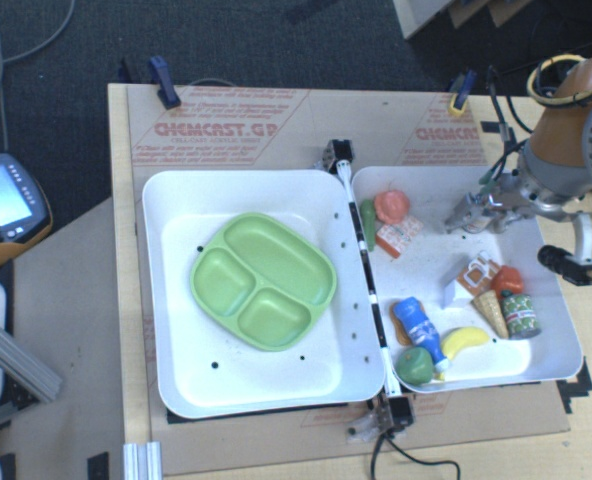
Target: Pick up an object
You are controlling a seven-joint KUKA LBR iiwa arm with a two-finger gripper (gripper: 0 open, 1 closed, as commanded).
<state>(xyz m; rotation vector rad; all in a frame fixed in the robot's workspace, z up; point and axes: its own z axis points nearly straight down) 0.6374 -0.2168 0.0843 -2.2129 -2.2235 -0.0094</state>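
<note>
- The table [276,118] carried 2 white bins side by side.
- The left bin [176,298] held a green divided tray [264,281] at its centre.
- The right bin [546,353] held small items: a banana [465,342] and blue bottle [417,325] near its front edge.
- The claw [473,215] hung over the right bin's back half; whether it was wide or narrow could not be told.

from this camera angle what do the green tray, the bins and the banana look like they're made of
Green tray: looks like moulded plastic, matte pale green, with smooth rounded compartments. Left bin and right bin: probably thin formed plastic, white with a slight sheen, rounded corners and a raised rim. Banana: likely a plastic toy, judging by its even yellow and smooth surface, though the view is too small to be sure.
</note>
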